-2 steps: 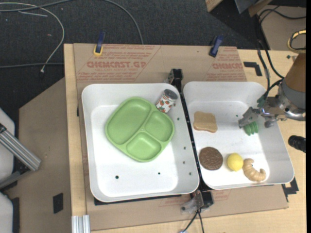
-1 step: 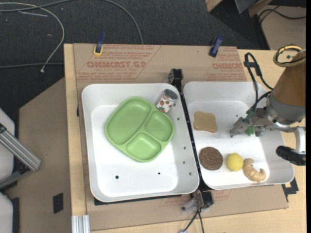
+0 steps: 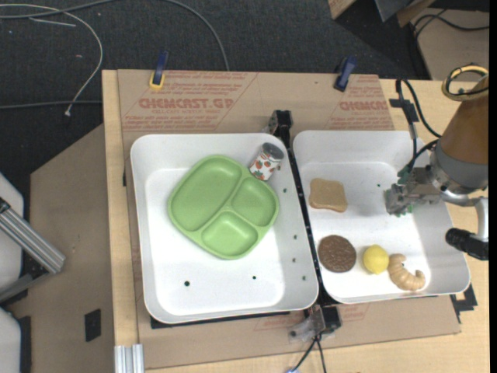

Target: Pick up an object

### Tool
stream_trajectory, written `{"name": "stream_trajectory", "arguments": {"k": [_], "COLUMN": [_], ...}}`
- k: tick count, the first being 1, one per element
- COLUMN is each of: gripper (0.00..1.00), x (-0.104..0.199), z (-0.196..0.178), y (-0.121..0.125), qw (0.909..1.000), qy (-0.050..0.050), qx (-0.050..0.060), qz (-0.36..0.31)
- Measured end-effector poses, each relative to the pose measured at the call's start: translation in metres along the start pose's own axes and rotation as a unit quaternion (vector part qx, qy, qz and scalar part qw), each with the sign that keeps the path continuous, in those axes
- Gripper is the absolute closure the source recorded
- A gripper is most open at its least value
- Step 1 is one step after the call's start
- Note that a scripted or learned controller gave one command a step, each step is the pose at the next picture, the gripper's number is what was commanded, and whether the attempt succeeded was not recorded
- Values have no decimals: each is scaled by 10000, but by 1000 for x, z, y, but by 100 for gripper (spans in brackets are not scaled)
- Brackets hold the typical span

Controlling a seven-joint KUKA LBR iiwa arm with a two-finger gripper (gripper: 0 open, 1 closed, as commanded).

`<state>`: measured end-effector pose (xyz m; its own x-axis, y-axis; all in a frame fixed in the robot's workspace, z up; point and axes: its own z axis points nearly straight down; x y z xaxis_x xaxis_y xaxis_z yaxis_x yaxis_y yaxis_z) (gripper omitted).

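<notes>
The right bin holds a slice of toast, a round brown patty, a yellow lemon and a croissant. My gripper hangs low at the bin's right side, to the right of the toast and above the lemon, touching none of them. In the left bin lies a green three-part plate, with a small printed can tipped on its side at the plate's upper right corner.
The arm's grey body and orange band cover the right bin's right edge. Blue clamps pin the cardboard at the back. Black cables run along the bench's right side.
</notes>
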<state>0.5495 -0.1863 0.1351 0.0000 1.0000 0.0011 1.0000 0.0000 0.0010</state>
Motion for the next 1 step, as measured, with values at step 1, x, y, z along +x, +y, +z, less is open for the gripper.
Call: {"name": "stream_trajectory", "arguments": {"k": [1], "gripper": [100], "x": [-7], "z": [-46], "y": [-1], "qw": [10000], "qy": [-16], "qx": [-23], "qz": [4]}}
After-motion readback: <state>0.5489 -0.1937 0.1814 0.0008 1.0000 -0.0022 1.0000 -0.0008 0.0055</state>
